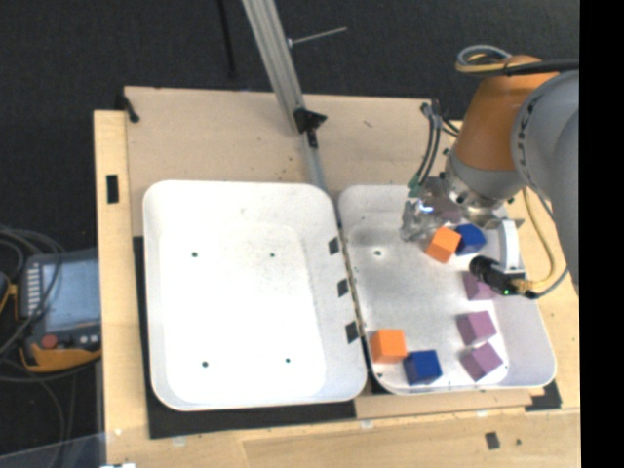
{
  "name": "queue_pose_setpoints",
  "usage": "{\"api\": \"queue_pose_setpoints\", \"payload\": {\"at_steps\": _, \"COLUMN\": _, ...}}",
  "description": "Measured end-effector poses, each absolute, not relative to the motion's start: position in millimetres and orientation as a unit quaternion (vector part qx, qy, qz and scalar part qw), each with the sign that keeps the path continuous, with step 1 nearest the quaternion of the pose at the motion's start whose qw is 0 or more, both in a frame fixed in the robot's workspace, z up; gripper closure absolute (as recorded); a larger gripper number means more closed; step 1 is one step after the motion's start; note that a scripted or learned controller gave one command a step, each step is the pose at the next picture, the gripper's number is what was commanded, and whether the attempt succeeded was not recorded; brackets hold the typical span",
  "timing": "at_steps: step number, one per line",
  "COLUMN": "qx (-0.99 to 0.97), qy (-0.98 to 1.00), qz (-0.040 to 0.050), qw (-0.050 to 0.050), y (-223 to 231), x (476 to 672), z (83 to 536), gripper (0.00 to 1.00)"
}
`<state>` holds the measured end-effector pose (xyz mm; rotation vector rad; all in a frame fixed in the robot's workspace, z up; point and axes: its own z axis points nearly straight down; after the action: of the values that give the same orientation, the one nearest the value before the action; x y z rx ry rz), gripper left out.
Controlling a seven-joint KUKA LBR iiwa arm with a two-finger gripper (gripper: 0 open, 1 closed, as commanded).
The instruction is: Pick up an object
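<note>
Hovers over the right bin (pixel 390 222), near its far edge: gripper (pixel 426 224) at the end of the grey arm (pixel 497 135), low above the bin floor. Cannot tell how the gripper is set; blurred and partly hidden under the wrist. Looks to be no block clearly inside it.

Just beside the gripper, toward the table's right edge: an orange block (pixel 444 244), tilted, touching or nearly touching a blue block (pixel 470 237) behind it. Probably the target pair, judging by closeness. Cannot tell whether the orange block rests flat or is lifted a little.

Elsewhere in the same bin: a second orange block (pixel 389 344) and a second blue block (pixel 422 367) near the near edge, close together; purple blocks (pixel 478 327) toward the near right corner, one more partly hidden by a black cable fitting (pixel 492 274). Left bin (pixel 239 291) beside it, white and shallow.

Likely risks from here: closing off-centre and pushing the orange block aside instead of pinching it; catching a corner only, since tilted, and dropping it on the lift; nudging the blue neighbour so both slide; snagging the dangling cable on a block during the rise.
</note>
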<state>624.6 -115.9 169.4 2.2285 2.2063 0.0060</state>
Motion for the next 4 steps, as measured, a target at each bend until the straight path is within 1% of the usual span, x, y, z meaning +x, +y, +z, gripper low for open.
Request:
{"api": "queue_pose_setpoints", "payload": {"at_steps": 2, "qx": 0.706, "qy": 0.709, "qz": 0.0026, "qw": 0.004, "y": -106, "x": 622.6, "z": 291, "gripper": 1.0}}
{"api": "queue_pose_setpoints", "payload": {"at_steps": 3, "qx": 0.705, "qy": 0.709, "qz": 0.0, "qw": 0.0, "y": -56, "x": 610.9, "z": 273, "gripper": 1.0}}
{"api": "queue_pose_setpoints", "payload": {"at_steps": 4, "qx": 0.705, "qy": 0.709, "qz": 0.0005, "qw": 0.0, "y": -7, "x": 596.0, "z": 278, "gripper": 1.0}}
